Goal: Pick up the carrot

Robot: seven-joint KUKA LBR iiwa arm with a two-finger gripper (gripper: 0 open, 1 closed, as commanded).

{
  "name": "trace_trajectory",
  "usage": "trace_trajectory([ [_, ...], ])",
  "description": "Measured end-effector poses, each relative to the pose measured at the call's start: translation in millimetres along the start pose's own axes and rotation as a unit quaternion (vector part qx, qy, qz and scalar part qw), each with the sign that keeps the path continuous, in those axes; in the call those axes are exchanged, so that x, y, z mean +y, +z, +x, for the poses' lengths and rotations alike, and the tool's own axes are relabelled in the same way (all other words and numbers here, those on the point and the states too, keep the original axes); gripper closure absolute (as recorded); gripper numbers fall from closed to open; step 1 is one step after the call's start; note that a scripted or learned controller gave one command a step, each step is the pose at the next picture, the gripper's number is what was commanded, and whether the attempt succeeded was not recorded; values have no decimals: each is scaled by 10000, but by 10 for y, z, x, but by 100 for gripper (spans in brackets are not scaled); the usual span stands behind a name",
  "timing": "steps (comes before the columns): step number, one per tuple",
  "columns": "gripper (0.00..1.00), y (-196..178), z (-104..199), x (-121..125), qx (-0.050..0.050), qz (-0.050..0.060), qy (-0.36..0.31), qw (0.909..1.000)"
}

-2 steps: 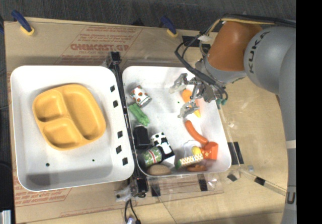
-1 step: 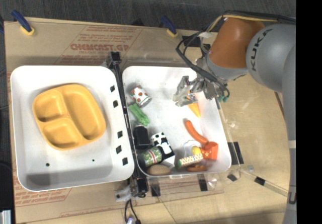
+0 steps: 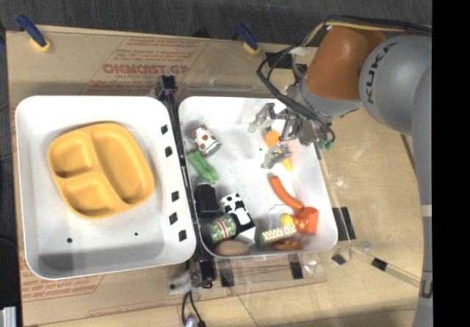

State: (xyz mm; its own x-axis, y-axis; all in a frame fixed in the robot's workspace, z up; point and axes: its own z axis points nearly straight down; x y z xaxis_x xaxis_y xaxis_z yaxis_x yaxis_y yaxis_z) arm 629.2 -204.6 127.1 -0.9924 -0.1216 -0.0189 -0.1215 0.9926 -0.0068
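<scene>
The carrot [image 3: 274, 137] is a small orange piece lying in the upper right part of the right bin [image 3: 235, 109]. Its lower end [image 3: 287, 164] pokes out paler orange. My gripper [image 3: 268, 137] is down in that bin directly over it, reaching in from the right. The two silver fingers [image 3: 260, 117] are spread apart, one above the carrot and one below it. The orange shows in the gap between them. The jaws do not look pressed against it, and the wrist hides part of the carrot.
A red-orange sausage-like toy [image 3: 285, 193] lies just below the gripper. A small can [image 3: 205, 140], a green piece [image 3: 203, 168] and several toys [image 3: 242, 224] crowd the bin's left and front. The left bin [image 3: 44, 245] holds a yellow divided tray [image 3: 100, 168].
</scene>
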Motion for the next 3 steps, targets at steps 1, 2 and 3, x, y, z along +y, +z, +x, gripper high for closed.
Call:
trace_trajectory([
  [1, 0, 350, -145, -72, 75, -25, 300, 9995],
  [2, 100, 219, -178, -72, 23, -4, 274, 9996],
  [3, 0, 223, -177, -70, 26, -5, 271, 9996],
])
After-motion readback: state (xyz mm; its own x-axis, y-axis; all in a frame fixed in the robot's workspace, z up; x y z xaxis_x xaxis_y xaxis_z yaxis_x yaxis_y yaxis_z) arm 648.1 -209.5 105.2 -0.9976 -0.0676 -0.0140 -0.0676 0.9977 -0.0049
